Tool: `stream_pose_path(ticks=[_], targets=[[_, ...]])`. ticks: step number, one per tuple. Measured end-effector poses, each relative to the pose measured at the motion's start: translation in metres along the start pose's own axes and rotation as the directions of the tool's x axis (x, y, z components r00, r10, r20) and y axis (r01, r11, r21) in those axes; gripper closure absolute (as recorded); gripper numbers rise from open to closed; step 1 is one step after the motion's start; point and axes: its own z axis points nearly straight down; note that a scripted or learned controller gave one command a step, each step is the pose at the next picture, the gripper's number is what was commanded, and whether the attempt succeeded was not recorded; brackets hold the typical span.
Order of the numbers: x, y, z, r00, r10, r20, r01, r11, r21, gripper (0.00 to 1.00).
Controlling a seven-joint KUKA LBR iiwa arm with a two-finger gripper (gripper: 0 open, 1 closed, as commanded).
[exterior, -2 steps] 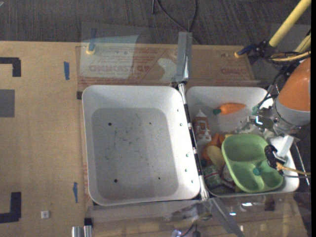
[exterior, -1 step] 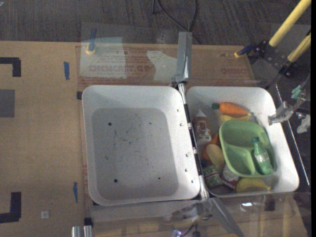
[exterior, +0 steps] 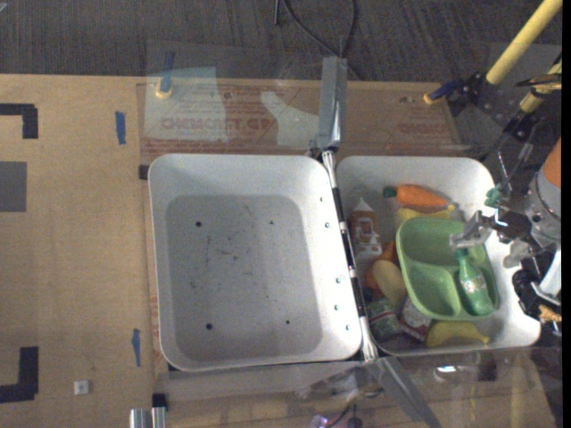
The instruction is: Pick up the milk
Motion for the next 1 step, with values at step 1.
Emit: stream_pose_path(ticks=[1], targets=[[0.1009, 0.0998, 0.1264, 0.999, -0.055, 0.0, 0.055, 0.998, -0.016, 0.0]])
